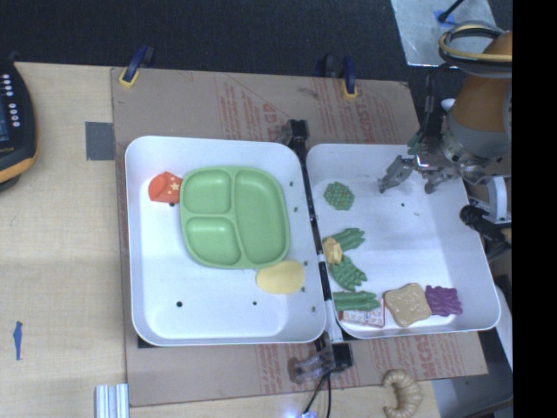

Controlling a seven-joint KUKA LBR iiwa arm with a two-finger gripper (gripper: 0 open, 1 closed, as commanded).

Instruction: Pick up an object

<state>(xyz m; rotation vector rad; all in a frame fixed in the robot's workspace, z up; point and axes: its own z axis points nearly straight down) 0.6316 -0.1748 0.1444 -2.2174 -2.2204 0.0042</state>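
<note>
Grey arm [477,103] cut off at right edge.

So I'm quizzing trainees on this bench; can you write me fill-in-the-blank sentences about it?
1. The green three-compartment plate lies in the ____ bin.
2. The purple toy grapes lie in the ____ bin.
3. The gripper hovers with fingers ____.
4. The red star-marked toy sits ____ the plate.

Missing words: left; right; open; beside

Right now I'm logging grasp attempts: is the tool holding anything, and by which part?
Nothing is held. The tool hangs open over bare floor at the right bin's upper end, with no item between its fingers.
</note>
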